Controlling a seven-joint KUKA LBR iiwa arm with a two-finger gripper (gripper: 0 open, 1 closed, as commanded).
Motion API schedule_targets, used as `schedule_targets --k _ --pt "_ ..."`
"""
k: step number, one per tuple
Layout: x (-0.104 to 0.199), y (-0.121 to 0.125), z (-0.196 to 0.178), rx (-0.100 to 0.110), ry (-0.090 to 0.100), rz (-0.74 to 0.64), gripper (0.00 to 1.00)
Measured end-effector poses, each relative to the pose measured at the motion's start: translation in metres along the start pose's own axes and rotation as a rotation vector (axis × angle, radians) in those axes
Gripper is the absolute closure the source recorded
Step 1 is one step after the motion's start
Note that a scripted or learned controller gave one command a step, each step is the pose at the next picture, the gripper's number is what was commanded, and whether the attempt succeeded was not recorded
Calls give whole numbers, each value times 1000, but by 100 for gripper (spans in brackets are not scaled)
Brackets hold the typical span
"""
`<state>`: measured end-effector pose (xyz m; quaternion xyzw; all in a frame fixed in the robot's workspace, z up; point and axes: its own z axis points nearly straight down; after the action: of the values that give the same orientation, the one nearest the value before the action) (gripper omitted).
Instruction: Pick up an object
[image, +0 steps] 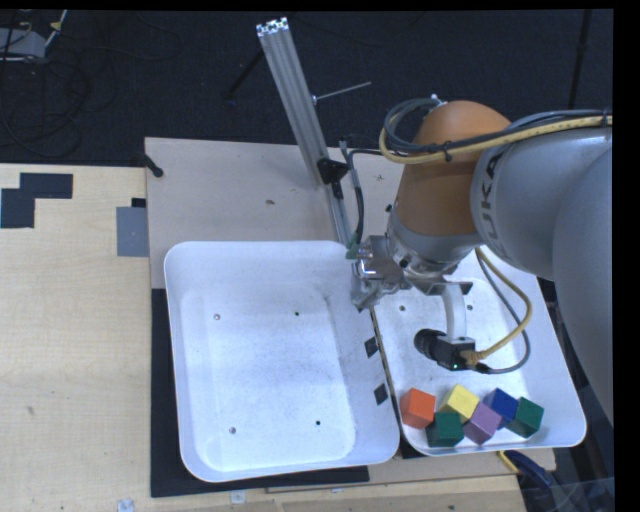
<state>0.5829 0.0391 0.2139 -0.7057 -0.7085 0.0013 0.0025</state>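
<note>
Since the camera view looks down on both bins at a slant, you can take in the whole layout at once. The gripper (375, 280) hangs below the arm (540, 200) over the shared edge where the left bin (260, 350) meets the right bin (555, 385), toward their far side. You cannot tell from here whether it is open or closed, and nothing is seen held in it.

Your candidates all lie in the right bin, bunched along its near edge and well apart from the gripper. Count six cubes, one of each colour apart from the greens:
- one orange cube (418, 405) at the left end of the bunch
- one yellow cube (462, 400) beside it
- one blue cube (502, 404)
- one purple cube (484, 420)
- two greens: a dark green cube (446, 428) against the near rim and a green cube (527, 415) nearest the near right corner

Judge them as light, stiff blocks with flat faces. They should not crush, though smooth faces could slip if pinched off-centre. Take one by two opposite flat sides, squarely.

The orange cube looks the easiest, because its left side is free. The others touch or nearly touch their neighbours, so you would have little room to get down beside them.
</note>
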Motion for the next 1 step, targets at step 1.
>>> schedule_targets --k 1 --pt "-14 -26 25 3 -2 5 100"
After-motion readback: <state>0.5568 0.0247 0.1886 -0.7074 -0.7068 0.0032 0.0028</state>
